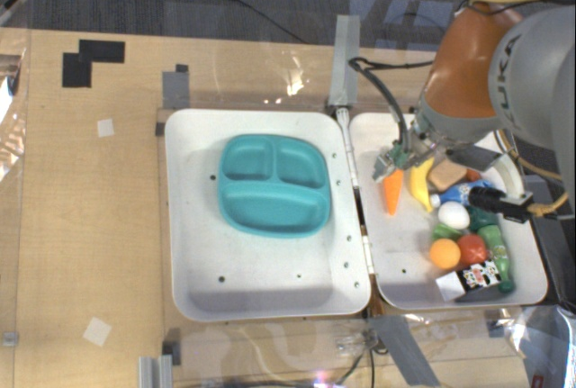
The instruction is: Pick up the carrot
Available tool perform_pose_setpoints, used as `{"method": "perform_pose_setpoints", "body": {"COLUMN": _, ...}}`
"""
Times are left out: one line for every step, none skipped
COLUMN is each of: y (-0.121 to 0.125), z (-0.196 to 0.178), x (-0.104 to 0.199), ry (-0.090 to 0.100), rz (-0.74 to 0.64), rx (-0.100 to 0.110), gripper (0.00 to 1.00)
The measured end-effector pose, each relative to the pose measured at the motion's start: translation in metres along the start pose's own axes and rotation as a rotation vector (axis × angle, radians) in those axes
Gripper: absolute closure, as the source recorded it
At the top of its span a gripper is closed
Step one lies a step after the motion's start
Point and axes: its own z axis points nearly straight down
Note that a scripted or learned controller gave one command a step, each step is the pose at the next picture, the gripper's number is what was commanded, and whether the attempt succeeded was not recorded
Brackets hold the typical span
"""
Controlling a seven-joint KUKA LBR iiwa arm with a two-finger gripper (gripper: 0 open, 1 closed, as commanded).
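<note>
text: "KU" of the KUKA lettering | on: grey arm point(540, 71) | other legible text: none

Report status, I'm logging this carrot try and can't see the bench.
Hand low in right bin, just above carrot's top. Carrot lying in the bin, not lifted. Banana close beside it, crowding the grasp.

We see a pale wooden bench point(81, 224) bearing two shallow white plastic bins side by side — the left bin point(193, 278) and the right bin point(387, 274). Black L-shaped tape point(90, 60) and small white paper squares point(106, 128) lie on the wood too.
</note>
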Motion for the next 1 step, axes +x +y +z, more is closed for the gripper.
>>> {"method": "perform_pose_setpoints", "body": {"y": -0.0335, "z": 0.0642, "x": -0.0592, "ry": 0.001, "rz": 0.131, "rx": 0.007, "gripper": 0.0}}
